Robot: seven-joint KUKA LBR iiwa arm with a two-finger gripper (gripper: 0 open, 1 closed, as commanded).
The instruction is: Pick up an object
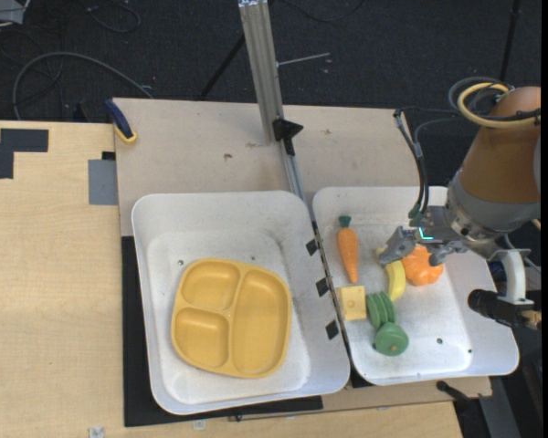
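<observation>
Left bin (155, 235): holds a yellow divided plate (230, 318), three compartments, lying flat toward the front; no loose objects on it that I can make out.

Right bin (457, 359): all pickable items sit here; toy carrot (348, 252) near the left wall, long axis running front to back, green top at the far end; just in front of it a pale yellow block (353, 302), close against the same wall; to its right a green ribbed piece (381, 308) with a green round-ended piece (391, 339) nearer the front edge, the two touching or nearly so; a small banana (395, 279) lies just above the green pieces, long axis roughly front to back, slightly tilted; an orange object (424, 268) touches or sits just beside the banana on its right.

Gripper (411, 246): hangs low over the banana and orange object, arm entering from the right; the metal fingers look spread rather than pressed together, nothing visibly between them; height above the bin floor cannot be judged.

Key relation: the banana's far end lies almost directly under the fingertips, the orange object just right of them; judgement: the nearest candidate is the banana, and a grasp would need the fingers straddling its short width, across the long axis; crowding by the orange object risks a pinch on both or a nudge.
</observation>
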